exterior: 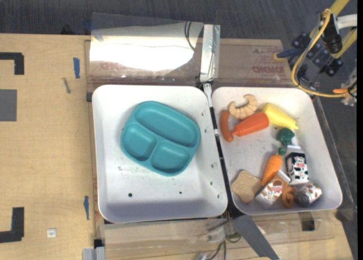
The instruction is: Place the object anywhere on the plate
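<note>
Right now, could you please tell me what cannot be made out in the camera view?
Camera view: print on the small white-and-black carton, too small to read.
Camera view: dark round item in the right white bin's front corner, crowded and too small to identify.
Camera view: shiny sheet behind the bins, washed out by glare.

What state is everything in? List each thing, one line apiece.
Teal divided plate: right side up in the left bin, compartments empty.
Toy carrot: lying in the right bin, not on the plate.
Bread slice: flat on the right bin's floor.
Milk carton: beside the carrot, right bin.
Sausage: lying along the right bin's left wall.
</note>
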